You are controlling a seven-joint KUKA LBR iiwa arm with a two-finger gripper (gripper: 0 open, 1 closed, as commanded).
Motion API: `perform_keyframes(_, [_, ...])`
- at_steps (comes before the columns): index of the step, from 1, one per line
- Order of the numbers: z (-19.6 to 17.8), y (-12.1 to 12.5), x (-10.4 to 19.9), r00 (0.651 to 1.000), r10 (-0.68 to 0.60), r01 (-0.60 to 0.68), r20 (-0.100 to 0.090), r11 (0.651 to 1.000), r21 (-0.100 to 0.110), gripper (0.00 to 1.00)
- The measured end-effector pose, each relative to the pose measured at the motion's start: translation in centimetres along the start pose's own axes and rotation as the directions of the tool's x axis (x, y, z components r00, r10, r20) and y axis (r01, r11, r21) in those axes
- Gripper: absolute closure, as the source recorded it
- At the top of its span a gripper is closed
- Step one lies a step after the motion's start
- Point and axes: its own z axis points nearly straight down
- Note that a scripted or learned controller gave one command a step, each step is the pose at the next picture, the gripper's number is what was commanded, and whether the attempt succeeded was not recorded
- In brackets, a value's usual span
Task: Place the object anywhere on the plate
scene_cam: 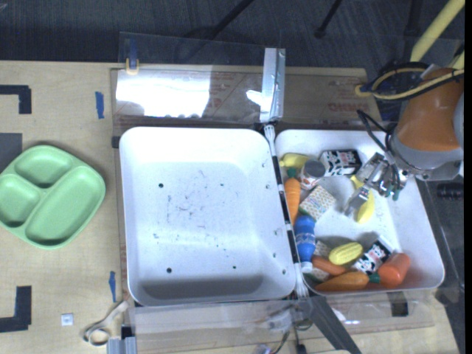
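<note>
1 banana in right bin, 3 o'clock of plate | gripper over it, jaw state: cannot tell | likely light, smooth, curved; grip mid-body

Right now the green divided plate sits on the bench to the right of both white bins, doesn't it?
Not quite: the camera view shows the green divided plate on the bench to the left of both white bins, beside the left bin. The gripper is over the right bin.
</note>
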Motion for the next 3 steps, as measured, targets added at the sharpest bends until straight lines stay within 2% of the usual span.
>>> perform_keyframes(1, [-0.1,5.8,4.8,0.976,0.22,-0.22,0.001,0.976,-0.001,0.0])
perform_keyframes(2, [-1.6,-1.4,2.7,0.962,-0.272,0.272,0.002,0.962,0.0,0.0])
perform_keyframes(3, [-1.6,-1.4,2.7,0.962,-0.272,0.272,0.002,0.962,0.0,0.0])
